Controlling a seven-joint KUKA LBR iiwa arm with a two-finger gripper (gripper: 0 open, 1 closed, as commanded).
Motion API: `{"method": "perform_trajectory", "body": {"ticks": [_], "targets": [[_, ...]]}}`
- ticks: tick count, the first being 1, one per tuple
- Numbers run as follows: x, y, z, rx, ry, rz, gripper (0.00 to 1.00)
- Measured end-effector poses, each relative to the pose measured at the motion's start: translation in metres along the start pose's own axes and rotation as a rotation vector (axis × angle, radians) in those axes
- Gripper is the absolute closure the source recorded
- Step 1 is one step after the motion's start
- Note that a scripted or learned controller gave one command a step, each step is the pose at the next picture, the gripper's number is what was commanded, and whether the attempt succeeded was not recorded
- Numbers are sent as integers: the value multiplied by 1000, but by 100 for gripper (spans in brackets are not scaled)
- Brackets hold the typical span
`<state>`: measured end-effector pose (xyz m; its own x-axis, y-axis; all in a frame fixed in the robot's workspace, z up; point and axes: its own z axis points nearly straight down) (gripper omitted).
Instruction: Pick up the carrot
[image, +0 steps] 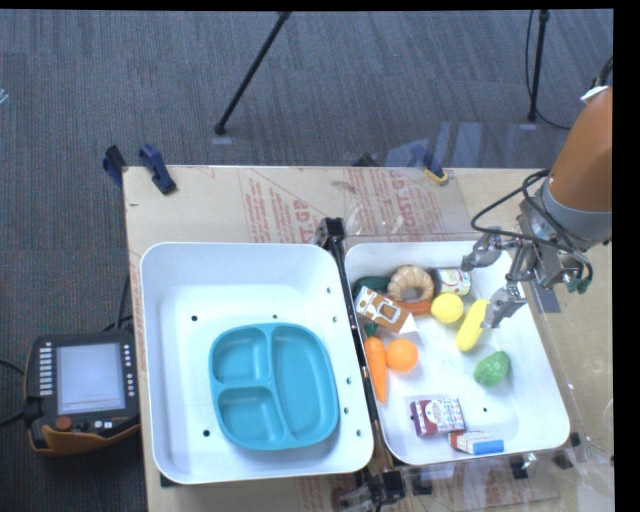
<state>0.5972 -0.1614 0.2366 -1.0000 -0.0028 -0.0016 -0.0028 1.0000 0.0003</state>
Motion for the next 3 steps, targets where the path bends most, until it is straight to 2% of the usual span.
{"method": "perform_trajectory", "body": {"ticks": [1,2,3], "targets": [[14,41,150,-5,14,90,0],[84,81,151,-2,8,118,0],[118,158,46,-3,-7,143,0]]}}
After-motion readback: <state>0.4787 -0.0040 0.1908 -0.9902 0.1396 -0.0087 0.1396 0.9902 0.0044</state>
